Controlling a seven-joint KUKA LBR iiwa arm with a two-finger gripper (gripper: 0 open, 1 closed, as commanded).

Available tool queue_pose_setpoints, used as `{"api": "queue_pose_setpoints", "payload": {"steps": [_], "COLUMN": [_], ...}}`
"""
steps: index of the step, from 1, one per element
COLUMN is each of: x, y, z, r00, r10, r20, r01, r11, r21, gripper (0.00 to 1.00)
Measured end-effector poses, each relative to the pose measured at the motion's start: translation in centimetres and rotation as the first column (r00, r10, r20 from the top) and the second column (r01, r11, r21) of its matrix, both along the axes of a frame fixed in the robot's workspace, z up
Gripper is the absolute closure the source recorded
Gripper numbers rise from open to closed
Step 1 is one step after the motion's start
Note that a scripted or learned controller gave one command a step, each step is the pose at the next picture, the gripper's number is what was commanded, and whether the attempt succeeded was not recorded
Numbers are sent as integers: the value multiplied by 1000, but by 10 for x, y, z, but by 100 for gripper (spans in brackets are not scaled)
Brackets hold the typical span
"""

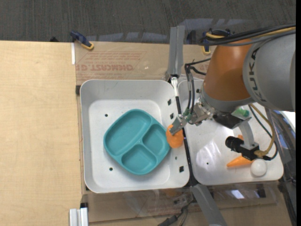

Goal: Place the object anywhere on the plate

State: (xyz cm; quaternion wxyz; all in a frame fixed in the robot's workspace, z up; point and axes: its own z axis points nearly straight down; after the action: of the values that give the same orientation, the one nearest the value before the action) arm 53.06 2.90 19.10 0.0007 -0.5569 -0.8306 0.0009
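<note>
The end effector (178,127) hangs over the right edge of the left bin (89,126), pinching a small orange object (175,139) between its fingers, just beside the plate (136,141). The carry step seems in hand; next the arm would need to shift left until the object is over a compartment, then release. I count one teal plate with three compartments, two bins, and in the right bin (207,166) one carrot (239,162) and one white ball (258,168).
</note>
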Motion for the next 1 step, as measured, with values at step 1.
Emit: {"api": "queue_pose_setpoints", "payload": {"steps": [1], "x": [0], "y": [0], "z": [0], "r00": [1000], "r10": [0], "r20": [0], "r01": [0], "r11": [1000], "r21": [0], "gripper": [0]}}
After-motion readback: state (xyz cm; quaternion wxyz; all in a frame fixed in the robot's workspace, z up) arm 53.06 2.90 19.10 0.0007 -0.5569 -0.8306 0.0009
